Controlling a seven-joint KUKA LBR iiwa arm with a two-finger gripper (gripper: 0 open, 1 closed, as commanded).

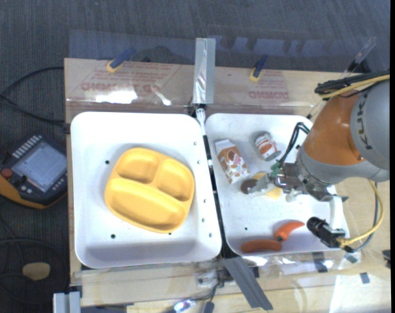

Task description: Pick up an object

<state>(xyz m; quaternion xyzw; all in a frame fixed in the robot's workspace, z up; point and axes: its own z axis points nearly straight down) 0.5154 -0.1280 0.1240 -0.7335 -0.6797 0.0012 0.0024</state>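
**Small brown object sits right at the gripper's tip**

The small brown object [252, 186] lies in the right bin [231, 240], just below the little carton [231, 162] and touching a yellowish bit [273, 191]. The gripper [280, 180] reaches in from the right, so the object lies just to its left. Whether it is wide or narrow, I cannot tell. A carrot [288, 229] lies nearer the front wall.

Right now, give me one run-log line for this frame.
end effector: low in right bin, over small brown item | grasp: unconfirmed | nearby: carton, can | left bin: yellow tray
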